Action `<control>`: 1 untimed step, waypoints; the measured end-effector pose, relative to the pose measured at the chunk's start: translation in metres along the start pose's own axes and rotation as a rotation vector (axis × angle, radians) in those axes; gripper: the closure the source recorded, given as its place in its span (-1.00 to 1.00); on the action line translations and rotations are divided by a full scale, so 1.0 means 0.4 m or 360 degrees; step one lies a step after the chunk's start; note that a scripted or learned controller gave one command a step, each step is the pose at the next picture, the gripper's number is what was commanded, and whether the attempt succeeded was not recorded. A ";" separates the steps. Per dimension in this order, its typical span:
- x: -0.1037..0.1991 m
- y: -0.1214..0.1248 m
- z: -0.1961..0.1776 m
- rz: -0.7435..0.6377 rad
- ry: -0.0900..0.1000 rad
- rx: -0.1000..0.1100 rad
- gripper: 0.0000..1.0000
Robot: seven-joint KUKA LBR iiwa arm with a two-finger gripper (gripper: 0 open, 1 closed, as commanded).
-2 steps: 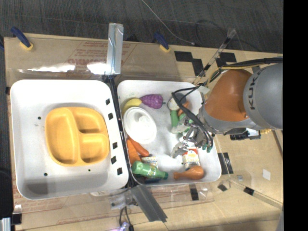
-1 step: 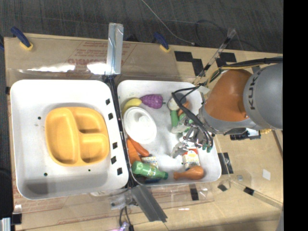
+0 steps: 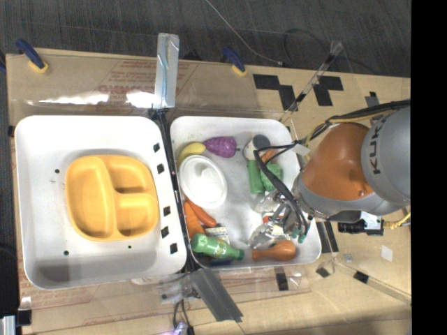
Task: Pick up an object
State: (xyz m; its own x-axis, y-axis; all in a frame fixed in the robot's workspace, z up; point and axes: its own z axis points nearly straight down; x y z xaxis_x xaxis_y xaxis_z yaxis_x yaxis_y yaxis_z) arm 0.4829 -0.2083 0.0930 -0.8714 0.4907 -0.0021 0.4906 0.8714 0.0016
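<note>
My gripper [image 3: 274, 227] hangs low in the front right corner of the right bin [image 3: 238, 218]. It sits just above an orange, carrot-like piece [image 3: 278, 250] lying against the bin's front wall. Cables and the wrist hide the tips. A green bottle-like toy [image 3: 213, 247] lies to its left along the front wall, beside an orange carrot [image 3: 198, 215]. Farther back are a white bowl [image 3: 203, 180], a green bottle [image 3: 257, 176], a purple grape bunch [image 3: 221, 146] and a yellow fruit [image 3: 191, 149].
The left bin [image 3: 28, 187] holds a yellow divided plate [image 3: 112, 194]. The arm's orange band [image 3: 335, 169] looms over the right bin's right wall. A small grey and white item [image 3: 257, 145] lies near the back wall.
</note>
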 end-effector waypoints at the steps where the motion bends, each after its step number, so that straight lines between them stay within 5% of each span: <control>1: 0.041 0.047 0.002 -0.0123 0.0004 0.0001 -1.00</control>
